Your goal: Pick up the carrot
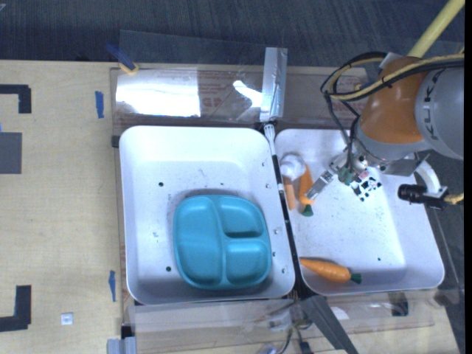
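Right of centre in the frame, the gripper [316, 189] hangs over the right bin [391, 257], its fingers closed around the upper carrot [303, 195], which stands tilted near that bin's left wall beside a small white object [291, 166]. Lower in the frame a second carrot [327, 270] lies flat along the right bin's near wall, while the left bin [147, 161] holds a blue divided plate [220, 240].

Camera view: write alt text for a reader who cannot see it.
A grey robot arm with an orange band reaches from the right, its pincer beside a carrot near the right bin's left wall. A second carrot lies along that bin's near edge, and a blue divided tray sits in the left bin.
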Available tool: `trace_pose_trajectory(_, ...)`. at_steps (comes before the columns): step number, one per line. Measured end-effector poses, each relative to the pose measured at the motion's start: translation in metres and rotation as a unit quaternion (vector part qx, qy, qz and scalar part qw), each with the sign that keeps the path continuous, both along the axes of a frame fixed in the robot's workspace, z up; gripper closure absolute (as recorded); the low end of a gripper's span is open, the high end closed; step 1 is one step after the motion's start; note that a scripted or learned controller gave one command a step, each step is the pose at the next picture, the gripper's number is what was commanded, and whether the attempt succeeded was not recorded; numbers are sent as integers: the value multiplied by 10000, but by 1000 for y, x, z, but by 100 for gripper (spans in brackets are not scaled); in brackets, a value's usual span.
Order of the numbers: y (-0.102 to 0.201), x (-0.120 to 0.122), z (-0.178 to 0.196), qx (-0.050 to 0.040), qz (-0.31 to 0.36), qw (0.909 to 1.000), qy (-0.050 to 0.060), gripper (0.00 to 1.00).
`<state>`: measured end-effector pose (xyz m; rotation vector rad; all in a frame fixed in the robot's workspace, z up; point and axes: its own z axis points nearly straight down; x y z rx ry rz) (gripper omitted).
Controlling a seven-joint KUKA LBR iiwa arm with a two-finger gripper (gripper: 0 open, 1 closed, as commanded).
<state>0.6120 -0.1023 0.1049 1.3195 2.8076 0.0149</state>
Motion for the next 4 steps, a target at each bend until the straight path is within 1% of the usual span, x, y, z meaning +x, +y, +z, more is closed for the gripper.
trace_pose_trajectory(1,3,-20,-17,-30,2724,9620,159,0)
trace_pose_trajectory(2,9,0,-17,-6,1807,9834,152,0)
trace_pose_trajectory(3,10,31,-18,44,-448,9989,160,0)
trace_pose_trajectory(4,-1,47,-22,58,340,9987,385,0)
